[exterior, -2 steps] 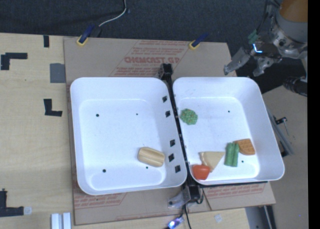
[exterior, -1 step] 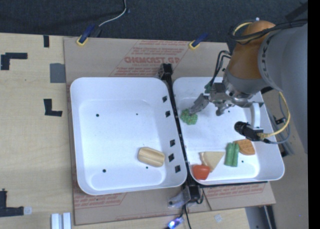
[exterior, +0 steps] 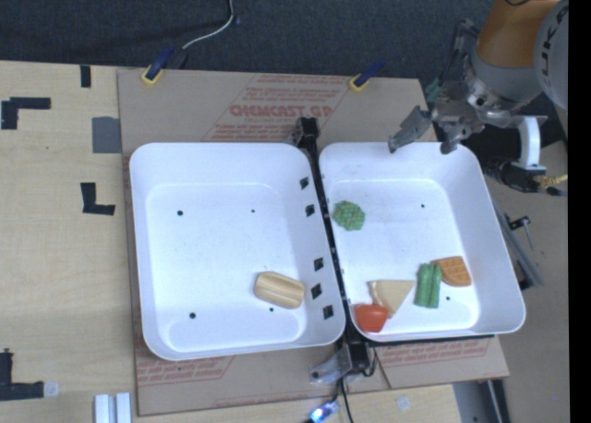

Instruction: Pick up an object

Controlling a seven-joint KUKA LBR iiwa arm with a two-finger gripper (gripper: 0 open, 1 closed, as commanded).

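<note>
While fuzzy green, broccoli floret [exterior: 348, 216] rounded, in right bin [exterior: 462, 172]

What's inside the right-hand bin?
The right bin holds green broccoli, a cheese wedge, a tomato, a green vegetable and an orange piece partly hidden behind it.

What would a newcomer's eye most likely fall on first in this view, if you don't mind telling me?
Probably the grey and orange arm at the upper right, its gripper open above the far edge of the right bin. Next, the colourful cluster near that bin's front: a red piece, a pale wedge, a green stick and an orange piece, with a green broccoli-like lump apart. A tan roll lies alone in the left bin.
</note>
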